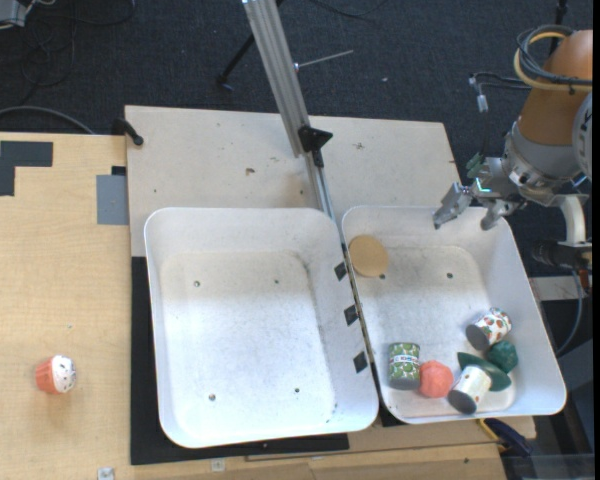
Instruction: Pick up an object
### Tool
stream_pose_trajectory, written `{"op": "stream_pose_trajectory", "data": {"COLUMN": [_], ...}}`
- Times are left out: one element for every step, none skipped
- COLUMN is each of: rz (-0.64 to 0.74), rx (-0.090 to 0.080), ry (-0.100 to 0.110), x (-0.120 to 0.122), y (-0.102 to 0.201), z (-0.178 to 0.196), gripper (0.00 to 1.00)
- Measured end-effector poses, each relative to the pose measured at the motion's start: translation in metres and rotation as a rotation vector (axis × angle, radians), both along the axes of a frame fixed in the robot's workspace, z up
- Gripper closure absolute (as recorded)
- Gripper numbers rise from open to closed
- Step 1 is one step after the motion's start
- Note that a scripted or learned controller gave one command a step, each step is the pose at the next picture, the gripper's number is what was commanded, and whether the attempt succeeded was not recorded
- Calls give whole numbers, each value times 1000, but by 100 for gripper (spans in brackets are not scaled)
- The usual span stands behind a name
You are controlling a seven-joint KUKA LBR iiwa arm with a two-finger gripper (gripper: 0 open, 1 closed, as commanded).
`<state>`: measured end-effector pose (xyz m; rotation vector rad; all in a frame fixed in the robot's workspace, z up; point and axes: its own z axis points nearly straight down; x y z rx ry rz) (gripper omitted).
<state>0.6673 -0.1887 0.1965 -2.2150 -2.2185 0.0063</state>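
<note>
Dark green object (504, 356) partly covered

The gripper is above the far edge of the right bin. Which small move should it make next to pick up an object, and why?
Probably a short move inward and down toward the tan round object. The gripper hangs open over the right bin at its far rim, holding nothing. That tan object lies alone, while the green can, orange ball and cups crowd the near corner.
</note>
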Motion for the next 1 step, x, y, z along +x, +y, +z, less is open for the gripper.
{"op": "stream_pose_trajectory", "data": {"rz": [3], "rx": [-1], "ry": [-4], "x": [1], "y": [1], "z": [3], "gripper": [0]}}
